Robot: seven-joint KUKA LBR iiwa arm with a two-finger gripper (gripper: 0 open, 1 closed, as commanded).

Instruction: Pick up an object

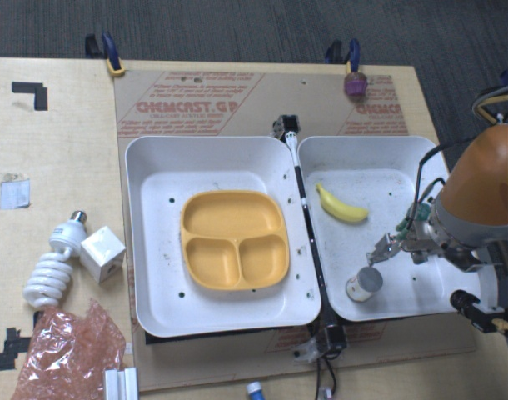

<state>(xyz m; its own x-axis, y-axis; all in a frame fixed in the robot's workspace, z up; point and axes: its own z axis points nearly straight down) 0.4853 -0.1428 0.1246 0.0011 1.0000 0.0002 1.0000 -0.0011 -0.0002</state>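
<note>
Right bin (354,152): can (364,283) just below jaws.

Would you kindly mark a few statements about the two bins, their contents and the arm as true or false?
1. The yellow divided tray lies in the left bin. True.
2. The banana lies in the left bin. False: it lies in the right bin.
3. The end effector holds the banana. False: the banana lies apart from it on the bin floor.
4. A small grey cylinder lies in the right bin, near the end effector. True.
5. A spiral light bulb lies on the bench, outside the bins. True.
</note>
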